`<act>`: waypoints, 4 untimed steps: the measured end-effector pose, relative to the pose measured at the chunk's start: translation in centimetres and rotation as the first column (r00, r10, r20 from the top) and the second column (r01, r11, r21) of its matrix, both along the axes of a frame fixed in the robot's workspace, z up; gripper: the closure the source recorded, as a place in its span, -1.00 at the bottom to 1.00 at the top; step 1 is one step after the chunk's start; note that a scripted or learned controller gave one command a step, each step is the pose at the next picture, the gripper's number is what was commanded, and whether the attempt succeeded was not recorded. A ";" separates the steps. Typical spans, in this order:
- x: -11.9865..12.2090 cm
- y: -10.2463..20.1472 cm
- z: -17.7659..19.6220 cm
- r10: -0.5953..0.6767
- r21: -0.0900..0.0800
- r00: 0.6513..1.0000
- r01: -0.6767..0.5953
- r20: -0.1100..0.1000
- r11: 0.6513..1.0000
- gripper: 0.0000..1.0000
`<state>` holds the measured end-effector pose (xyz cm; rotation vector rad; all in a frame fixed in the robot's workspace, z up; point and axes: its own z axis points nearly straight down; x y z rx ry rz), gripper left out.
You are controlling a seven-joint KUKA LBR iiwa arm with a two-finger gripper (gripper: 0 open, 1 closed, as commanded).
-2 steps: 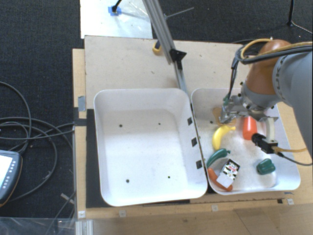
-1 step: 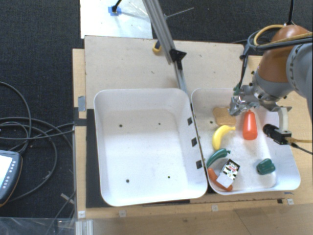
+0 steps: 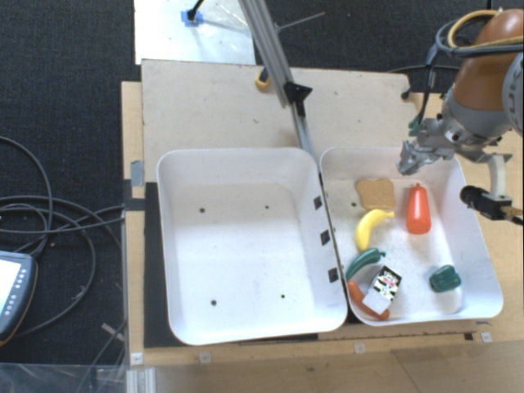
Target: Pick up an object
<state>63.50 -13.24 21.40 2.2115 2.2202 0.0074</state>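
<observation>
gripper (image 3: pixel 412 160) hangs over the back edge of the right bin (image 3: pixel 479 244), just behind the orange bottle (image 3: pixel 418 210) and the slice of toast (image 3: pixel 376 192); nothing visible between its tips, and whether it's apart or together can't be told from this angle. no target is named, so the nearest candidates are the bottle and the toast, both in the back half of the right bin. bottle looks like hollow plastic: probably light, stiff, smooth and round, so likely to roll or squirt out unless pinched across the middle of the body. toast looks flat and thin, lying flush on the floor, likely hard to get under; an edge pinch would be the only way. banana (image 3: pixel 370 228) sits mid-bin, curved, probably light toy plastic, best taken across its thick middle. front of the bin holds a green pepper (image 3: pixel 444 279), a long green vegetable (image 3: pixel 363 263) and a small printed box (image 3: pixel 383 286) lying on something orange-red (image 3: pixel 365 301), touching each other, so crowded for a clean grasp. count: two bins, left bin (image 3: pixel 237 244) and right one; six to seven items in the right, one of each kind.
</observation>
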 end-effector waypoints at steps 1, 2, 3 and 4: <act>0.4 -0.8 4.9 0.001 0.000 1.000 -0.001 -0.001 1.000 1.00; -1.4 4.3 3.4 0.006 0.004 1.000 -0.005 -0.009 1.000 1.00; -3.8 9.3 2.0 0.006 0.005 1.000 -0.006 -0.011 1.000 1.00; -5.5 14.5 2.9 0.007 0.005 1.000 -0.007 -0.009 1.000 1.00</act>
